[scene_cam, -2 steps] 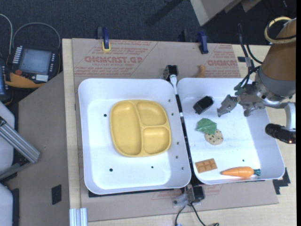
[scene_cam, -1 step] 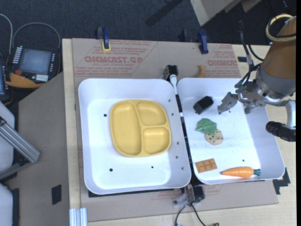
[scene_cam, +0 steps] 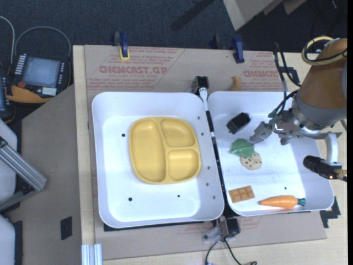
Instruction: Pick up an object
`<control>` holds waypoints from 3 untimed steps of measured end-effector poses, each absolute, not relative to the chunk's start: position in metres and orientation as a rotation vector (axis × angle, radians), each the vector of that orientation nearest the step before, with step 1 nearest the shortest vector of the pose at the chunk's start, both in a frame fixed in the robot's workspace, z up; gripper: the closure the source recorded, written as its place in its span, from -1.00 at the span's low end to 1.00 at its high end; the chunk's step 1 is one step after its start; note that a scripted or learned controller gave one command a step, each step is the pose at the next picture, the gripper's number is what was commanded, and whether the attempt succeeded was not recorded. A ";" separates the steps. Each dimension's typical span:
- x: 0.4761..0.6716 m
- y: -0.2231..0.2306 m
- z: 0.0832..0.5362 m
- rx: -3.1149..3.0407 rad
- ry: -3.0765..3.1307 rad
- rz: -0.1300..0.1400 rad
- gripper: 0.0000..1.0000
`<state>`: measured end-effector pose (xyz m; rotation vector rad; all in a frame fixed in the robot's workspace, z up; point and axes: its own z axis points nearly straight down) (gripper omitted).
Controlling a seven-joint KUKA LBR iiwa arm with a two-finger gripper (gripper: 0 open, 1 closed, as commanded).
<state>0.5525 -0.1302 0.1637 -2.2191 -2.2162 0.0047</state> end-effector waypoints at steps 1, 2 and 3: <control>0.541 -0.128 0.108 -2.217 -2.215 0.006 -1.00; 0.540 -0.128 0.083 -2.219 -2.217 0.003 -1.00; 0.541 -0.128 0.095 -2.223 -2.220 -0.001 1.00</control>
